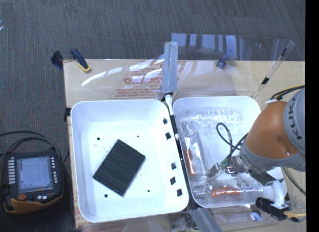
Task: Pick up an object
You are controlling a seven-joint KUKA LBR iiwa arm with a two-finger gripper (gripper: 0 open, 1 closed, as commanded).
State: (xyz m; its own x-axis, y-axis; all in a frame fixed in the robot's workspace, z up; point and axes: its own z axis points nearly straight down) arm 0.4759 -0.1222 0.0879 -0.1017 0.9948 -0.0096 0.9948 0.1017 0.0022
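Arm's parked low over the right bin, going for the clear plastic stuff in there.

The end effector sits low in the near half of the right bin, mostly tucked under the orange wrist, so I can't tell what it's got, if anything. Closest target looks like the clear bottle with the orange bit, lying just nearer to the camera than the tip, long axis running left-right along the near wall. Another clear packet lies just to the left, long axis near-to-far, hugging the divider. Tight spot: walls near and left, more open room toward the far side. The black pad in the left bin is well apart, tilted diagonally, with lots of bare floor around it on the worktop side.
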